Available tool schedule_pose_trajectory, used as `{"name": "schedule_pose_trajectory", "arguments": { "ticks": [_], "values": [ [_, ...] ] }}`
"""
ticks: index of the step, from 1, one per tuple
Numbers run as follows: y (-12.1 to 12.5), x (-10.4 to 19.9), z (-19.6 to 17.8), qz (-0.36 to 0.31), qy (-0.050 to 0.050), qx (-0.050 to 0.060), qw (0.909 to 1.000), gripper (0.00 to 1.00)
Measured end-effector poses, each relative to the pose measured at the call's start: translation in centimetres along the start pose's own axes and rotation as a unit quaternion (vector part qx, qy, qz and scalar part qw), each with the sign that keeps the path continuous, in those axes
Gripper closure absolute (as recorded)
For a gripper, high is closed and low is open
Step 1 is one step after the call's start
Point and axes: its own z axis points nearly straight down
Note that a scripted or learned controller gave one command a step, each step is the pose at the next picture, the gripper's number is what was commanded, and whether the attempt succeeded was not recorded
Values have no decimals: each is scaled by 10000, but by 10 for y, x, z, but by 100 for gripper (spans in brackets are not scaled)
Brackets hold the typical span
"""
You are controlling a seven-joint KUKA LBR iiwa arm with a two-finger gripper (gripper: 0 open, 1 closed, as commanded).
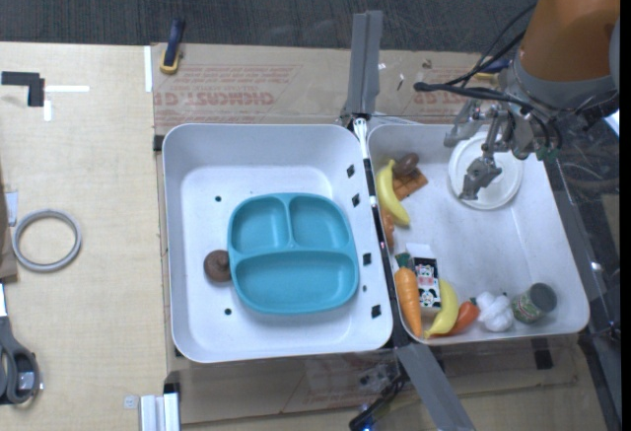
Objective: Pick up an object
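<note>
We see the gripper (pixel 483 173) hanging over a clear round dish (pixel 485 184) in the right bin (pixel 562 222); whether it is clenched or released we cannot tell. Along that bin's left wall lie a banana (pixel 390 194), a carrot (pixel 408 299) and a small black-and-white card (pixel 425 283), its print too small to read. A second banana (pixel 447 309), a white lump (pixel 495 311) and a can (pixel 535 302) sit along the near wall. The left bin (pixel 187 251) holds a teal divided plate (pixel 293 252) and a brown object (pixel 217 265). Mirrored lettering on the cardboard (pixel 237 89) across the bench (pixel 79 163) is unreadable.
</note>
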Motion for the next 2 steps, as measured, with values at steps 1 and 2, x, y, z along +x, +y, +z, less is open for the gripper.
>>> {"name": "schedule_pose_trajectory", "arguments": {
  "ticks": [1,2],
  "values": [
    [14,37,120,1407,2,3,9900,0],
    [7,45,120,2352,9,3,9719,0]
  ]
}}
